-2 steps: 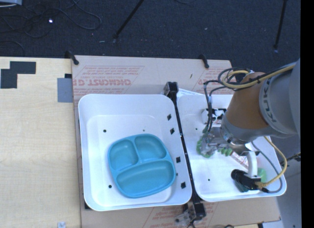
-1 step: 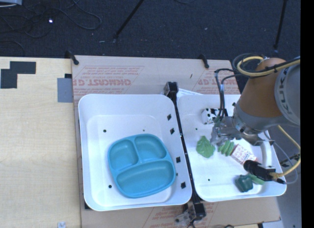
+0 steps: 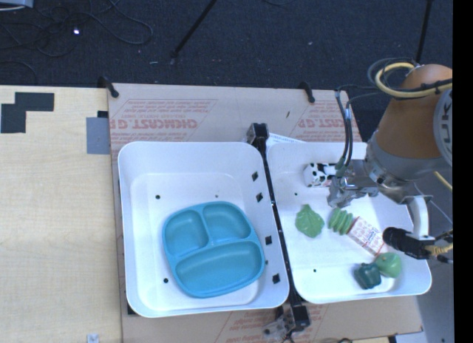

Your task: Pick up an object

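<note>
Two white bins sit side by side on the bench [image 3: 59, 223]. The left bin [image 3: 140, 186] holds a blue divided plate [image 3: 213, 249]. The right bin [image 3: 318, 290] holds the small things to pick from: a black-and-white toy [image 3: 318, 174] near the far side, a green leafy piece [image 3: 310, 222] toward the middle, a ribbed green piece [image 3: 341, 220] just beside it, a small red-and-white packet [image 3: 366, 235] next to that, and at the near right corner a light green lump [image 3: 389, 264] touching a dark teal one [image 3: 367, 276].

The arm [image 3: 414, 123] reaches in over the right bin, and the tool [image 3: 347, 190] hangs above the gap between the black-and-white toy and the ribbed green piece, closest to the latter. Whether it is spread or closed cannot be told from this angle, and nothing can be seen in its grip.

The ribbed green piece looks the likeliest target. It seems a light plastic toy, fairly stiff, with grooves that should give some purchase. Gripping across its narrow width looks sensible, though the packet lies so close that a finger could land on it. The leafy piece looks flatter and may be harder to get under. The packet is thin and lies flat, so it would likely slip.
</note>
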### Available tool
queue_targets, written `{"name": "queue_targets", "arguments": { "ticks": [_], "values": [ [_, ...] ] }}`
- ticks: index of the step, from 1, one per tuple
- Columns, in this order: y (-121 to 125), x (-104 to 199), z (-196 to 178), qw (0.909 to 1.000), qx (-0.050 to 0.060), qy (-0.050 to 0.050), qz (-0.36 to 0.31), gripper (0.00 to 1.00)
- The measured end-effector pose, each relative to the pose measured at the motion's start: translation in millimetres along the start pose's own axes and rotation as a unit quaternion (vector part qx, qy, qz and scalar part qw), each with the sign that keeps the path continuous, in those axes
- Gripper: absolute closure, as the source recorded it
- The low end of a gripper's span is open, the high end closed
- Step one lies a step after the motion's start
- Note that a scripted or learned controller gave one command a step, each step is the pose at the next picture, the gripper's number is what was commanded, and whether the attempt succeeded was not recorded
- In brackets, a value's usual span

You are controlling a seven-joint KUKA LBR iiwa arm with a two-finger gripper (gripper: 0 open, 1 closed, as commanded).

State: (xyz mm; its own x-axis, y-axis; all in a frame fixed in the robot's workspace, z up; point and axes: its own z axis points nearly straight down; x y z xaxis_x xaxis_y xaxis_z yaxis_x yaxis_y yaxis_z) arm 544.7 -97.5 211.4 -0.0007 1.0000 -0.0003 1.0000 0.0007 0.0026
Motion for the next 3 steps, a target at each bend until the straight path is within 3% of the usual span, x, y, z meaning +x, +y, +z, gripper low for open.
{"name": "queue_targets", "arguments": {
  "ticks": [2, 3],
  "values": [
    [8.1, 109.1, 11.9, 1.0, 0.003, 0.001, -0.002, 1.0],
    [12.4, 160.9, -6.8, 1.0, 0.002, 0.001, -0.002, 1.0]
  ]
}}
